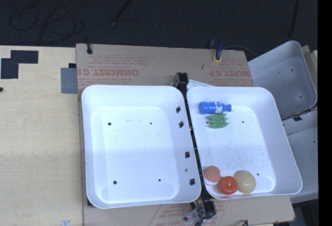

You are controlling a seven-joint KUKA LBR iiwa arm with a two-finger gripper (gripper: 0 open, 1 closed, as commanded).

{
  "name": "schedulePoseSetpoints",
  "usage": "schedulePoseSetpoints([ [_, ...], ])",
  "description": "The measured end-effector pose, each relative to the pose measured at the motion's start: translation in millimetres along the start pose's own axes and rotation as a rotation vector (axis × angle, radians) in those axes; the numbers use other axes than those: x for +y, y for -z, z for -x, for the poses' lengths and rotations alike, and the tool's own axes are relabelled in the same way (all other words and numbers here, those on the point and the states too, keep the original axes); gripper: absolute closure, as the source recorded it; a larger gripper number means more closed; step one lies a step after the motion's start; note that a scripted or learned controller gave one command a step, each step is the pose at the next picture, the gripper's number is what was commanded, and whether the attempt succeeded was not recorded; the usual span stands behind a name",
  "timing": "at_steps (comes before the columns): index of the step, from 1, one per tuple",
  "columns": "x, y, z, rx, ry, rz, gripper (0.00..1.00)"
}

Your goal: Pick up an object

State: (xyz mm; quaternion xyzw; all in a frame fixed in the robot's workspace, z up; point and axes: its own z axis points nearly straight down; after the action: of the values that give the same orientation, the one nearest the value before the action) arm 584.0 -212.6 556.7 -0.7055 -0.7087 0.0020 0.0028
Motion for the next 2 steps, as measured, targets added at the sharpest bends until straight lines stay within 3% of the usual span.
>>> schedulePoseSetpoints([
  [1,0.0,-0.5,-0.1,0.0,0.0,-0.001,0.0],
  [2,0.7,9.4,-1.0,0.001,0.004,-0.002,1.0],
])
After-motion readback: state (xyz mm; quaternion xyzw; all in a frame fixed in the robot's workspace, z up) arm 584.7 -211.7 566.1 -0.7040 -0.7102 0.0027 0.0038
